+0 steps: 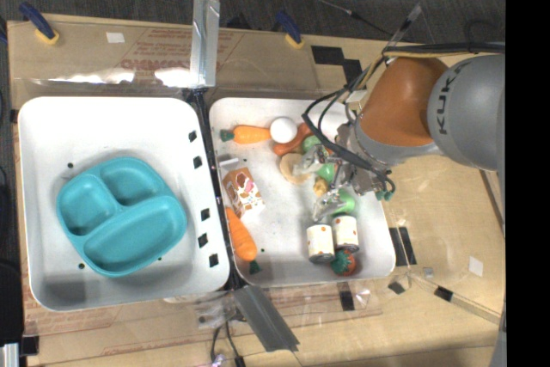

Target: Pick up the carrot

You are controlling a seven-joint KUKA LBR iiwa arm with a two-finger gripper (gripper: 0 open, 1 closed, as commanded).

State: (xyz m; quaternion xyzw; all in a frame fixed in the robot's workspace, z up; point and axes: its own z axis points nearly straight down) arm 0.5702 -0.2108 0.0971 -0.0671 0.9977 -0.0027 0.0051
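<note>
Gripper [337,185] hangs low over the right side of the right bin [284,271], among small clutter; I cannot tell if it is apart or together. Two carrots lie in this bin. One carrot [251,134] is at the top edge, beside a white egg [282,130], its long axis running left-right. Another carrot [241,235] lies along the left wall, pointing down-right. Both lie to the left of the gripper; the top one seems nearer, I think.

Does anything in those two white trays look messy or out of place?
Mostly ordinary clutter. One carrot lies jammed against the right bin's left wall, and the teal plate sits askew in the left bin. Nothing looks spilled or broken.
</note>
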